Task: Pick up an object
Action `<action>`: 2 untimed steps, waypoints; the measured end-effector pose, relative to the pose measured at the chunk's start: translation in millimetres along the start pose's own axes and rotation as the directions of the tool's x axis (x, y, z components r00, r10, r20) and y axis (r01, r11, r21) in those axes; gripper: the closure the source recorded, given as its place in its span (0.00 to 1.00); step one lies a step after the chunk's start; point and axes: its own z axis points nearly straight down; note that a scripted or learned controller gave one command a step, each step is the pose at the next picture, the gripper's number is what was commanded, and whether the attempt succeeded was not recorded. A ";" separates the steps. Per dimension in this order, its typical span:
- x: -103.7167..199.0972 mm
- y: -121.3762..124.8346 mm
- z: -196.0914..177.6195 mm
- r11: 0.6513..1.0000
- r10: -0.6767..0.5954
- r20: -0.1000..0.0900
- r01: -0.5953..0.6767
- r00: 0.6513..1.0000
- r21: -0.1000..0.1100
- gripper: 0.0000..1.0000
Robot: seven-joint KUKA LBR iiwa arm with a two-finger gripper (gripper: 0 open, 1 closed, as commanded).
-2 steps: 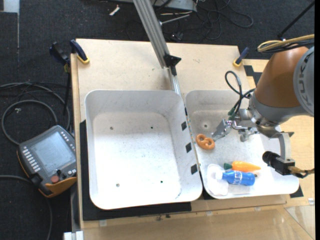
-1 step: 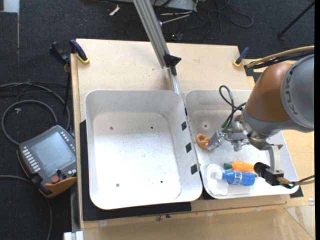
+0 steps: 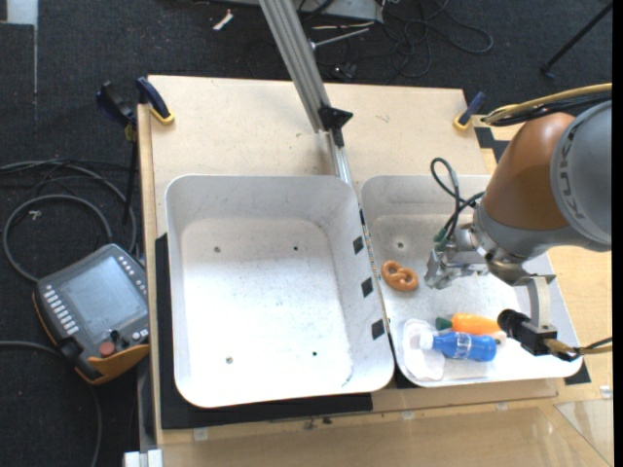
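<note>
As we look down at a slant on a pale wooden tabletop (image 3: pixel 253 125), we see two shallow white bins sitting side by side, their inner rims touching. The left bin (image 3: pixel 263 300) takes up the middle of the view, and its floor is flecked with small dark marks. The right bin (image 3: pixel 399 212) holds the loose things on offer.

A small brown pretzel-shaped item (image 3: pixel 399 276) lies on the floor of the right bin, near its left wall. Along the front edge of the same bin, a blue bottle (image 3: pixel 467 346) lies on its side with its white cap pointing left. An orange item (image 3: pixel 477 324) with a green tip lies just behind the bottle, close against it.

From the right, the grey arm (image 3: pixel 589 163) with its broad orange band (image 3: pixel 526 178) reaches in over the right bin. Its gripper (image 3: pixel 440 269) hangs low over the middle of that bin, just to the right of the pretzel-shaped item and behind the bottle. We cannot tell whether the gripper is open or closed, or whether it touches the pretzel-shaped item.

Beyond the bins, a silver metal rail (image 3: pixel 297 56) slants down to meet the join between them. Two clamps, one blue and yellow (image 3: pixel 156 100), sit at the tabletop's far corners. On the dark floor to the left rests a grey and orange control pendant (image 3: pixel 92 309) with black cables around it.
</note>
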 end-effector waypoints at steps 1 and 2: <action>-10.8 2.0 -54.4 1.000 0.000 0.002 0.000 1.000 -0.005 1.00; -9.8 -5.8 -110.9 1.000 -0.004 0.002 0.004 1.000 -0.005 1.00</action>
